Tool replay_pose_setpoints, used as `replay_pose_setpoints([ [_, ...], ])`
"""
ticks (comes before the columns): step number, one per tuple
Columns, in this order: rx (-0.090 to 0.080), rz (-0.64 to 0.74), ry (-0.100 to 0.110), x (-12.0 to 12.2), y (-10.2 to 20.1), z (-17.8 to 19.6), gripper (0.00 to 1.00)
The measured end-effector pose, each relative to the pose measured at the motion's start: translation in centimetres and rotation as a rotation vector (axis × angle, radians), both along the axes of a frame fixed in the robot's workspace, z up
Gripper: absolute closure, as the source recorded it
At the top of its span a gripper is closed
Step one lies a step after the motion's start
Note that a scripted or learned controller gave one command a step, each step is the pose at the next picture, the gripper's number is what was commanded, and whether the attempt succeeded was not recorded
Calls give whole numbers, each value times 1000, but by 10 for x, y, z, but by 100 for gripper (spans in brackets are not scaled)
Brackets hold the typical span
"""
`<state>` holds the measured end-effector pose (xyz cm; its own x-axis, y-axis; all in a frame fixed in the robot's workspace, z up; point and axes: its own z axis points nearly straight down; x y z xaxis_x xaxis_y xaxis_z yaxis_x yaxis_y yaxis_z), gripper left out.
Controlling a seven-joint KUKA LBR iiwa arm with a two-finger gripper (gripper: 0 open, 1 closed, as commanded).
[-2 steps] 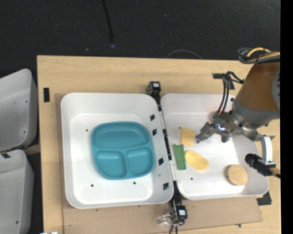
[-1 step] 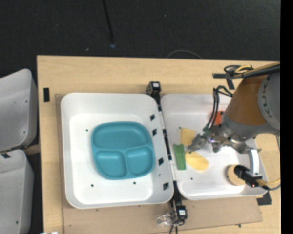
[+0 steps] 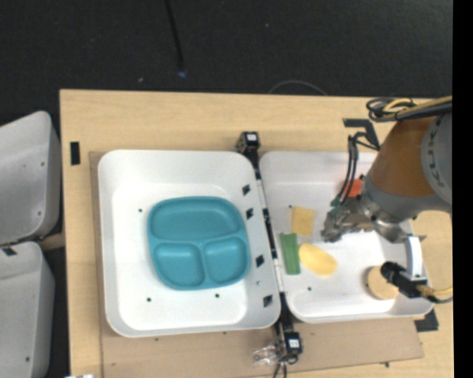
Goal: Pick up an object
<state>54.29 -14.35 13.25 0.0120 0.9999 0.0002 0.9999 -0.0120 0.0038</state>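
The bench (image 3: 79, 124) is light wood, and two white bins sit on it side by side. The left bin (image 3: 118, 179) holds a blue tray (image 3: 197, 241) with three sections. The tray lies flat near the middle of that bin.

The right bin (image 3: 299, 172) holds a few small things. A pale yellow square piece (image 3: 303, 220) lies flat near the bin's middle. Just below it is a yellow lemon-shaped thing (image 3: 318, 260). A green block (image 3: 289, 253) lies right beside the yellow thing, close to the wall between the bins. A round tan thing (image 3: 378, 283) sits near the lower right corner of the bin, partly under a black part of the arm.

The grey and orange arm (image 3: 406, 168) reaches in over the right bin. Its gripper (image 3: 331, 231) hangs low, just to the right of the pale square piece. The picture is too dark and small there to tell how the tips stand. Nothing can be seen held in it.
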Motion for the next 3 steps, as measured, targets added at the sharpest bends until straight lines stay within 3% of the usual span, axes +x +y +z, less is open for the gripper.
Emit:
replay_pose_setpoints([
  [3, -2, 16, -4, 13, -7, 151, 100],
])
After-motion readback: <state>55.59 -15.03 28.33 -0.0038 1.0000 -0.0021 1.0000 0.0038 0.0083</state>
